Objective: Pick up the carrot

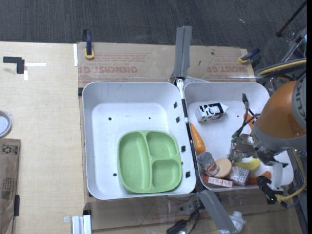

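One tapered, smooth orange carrot (197, 138) against right bin's (222, 89) left wall; metal gripper (239, 150) low over clutter, spread impossible to tell.

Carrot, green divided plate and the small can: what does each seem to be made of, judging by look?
Carrot: probably moulded plastic toy food; even orange, smooth, faint sheen. Green divided plate: likely plastic, matte to satin; uniform pale green with soft rounded compartment ridges. Small can: seems metal with a printed label; greyish rim on top, though too small to be sure.
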### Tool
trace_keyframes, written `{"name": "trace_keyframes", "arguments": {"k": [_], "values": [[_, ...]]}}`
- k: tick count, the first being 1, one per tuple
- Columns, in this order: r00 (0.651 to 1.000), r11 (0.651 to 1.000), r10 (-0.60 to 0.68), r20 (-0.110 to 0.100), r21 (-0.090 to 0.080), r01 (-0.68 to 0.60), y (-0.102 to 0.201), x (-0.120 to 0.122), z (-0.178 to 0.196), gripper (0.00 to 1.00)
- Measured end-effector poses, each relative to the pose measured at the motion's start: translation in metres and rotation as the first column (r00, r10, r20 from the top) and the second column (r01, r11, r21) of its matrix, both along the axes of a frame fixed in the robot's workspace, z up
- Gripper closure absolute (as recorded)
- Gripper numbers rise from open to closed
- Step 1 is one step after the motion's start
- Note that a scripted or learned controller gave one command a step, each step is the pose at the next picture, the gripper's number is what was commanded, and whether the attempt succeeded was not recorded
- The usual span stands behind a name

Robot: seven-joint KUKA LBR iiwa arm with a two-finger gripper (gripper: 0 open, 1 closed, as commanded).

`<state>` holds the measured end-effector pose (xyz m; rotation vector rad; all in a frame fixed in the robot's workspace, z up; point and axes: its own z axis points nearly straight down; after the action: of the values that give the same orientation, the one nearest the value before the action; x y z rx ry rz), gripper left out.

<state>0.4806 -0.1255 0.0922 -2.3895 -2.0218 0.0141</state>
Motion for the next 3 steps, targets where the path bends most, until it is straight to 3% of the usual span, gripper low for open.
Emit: {"name": "trace_keyframes", "arguments": {"k": [1,2,3], "values": [[0.943,0.943,0.333,0.009,-0.001,-0.333,0.057,-0.002,0.096,1.0],[0.986,0.986,0.164,0.006,-0.004,-0.164,0.175,-0.003,0.095,1.0],[0.964,0.964,0.265,0.008,-0.004,-0.265,0.107,-0.002,0.131,1.0]]}}
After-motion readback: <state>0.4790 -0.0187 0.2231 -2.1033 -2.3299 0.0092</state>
